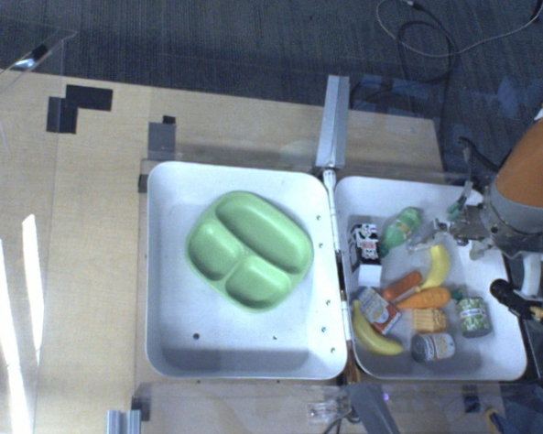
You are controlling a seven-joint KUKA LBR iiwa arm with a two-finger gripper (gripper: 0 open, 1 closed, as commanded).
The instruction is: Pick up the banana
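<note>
Two yellow bananas lie in the right bin (510, 368). One banana (439, 266) is upright in the middle of the bin, and a second banana (375, 336) curves along the front left corner. My gripper (455, 237) hangs over the bin's back right part, just above and right of the middle banana's top end. It is open and holds nothing. The orange band of the arm (534, 172) is behind it at the right edge.
Around the bananas are an orange carrot (423, 299), a green fruit (401, 227), a cow-print carton (366, 241), a snack packet (377, 309) and two small cans (473, 316) (433, 346). The left bin (162, 278) holds a green divided plate (248, 250).
</note>
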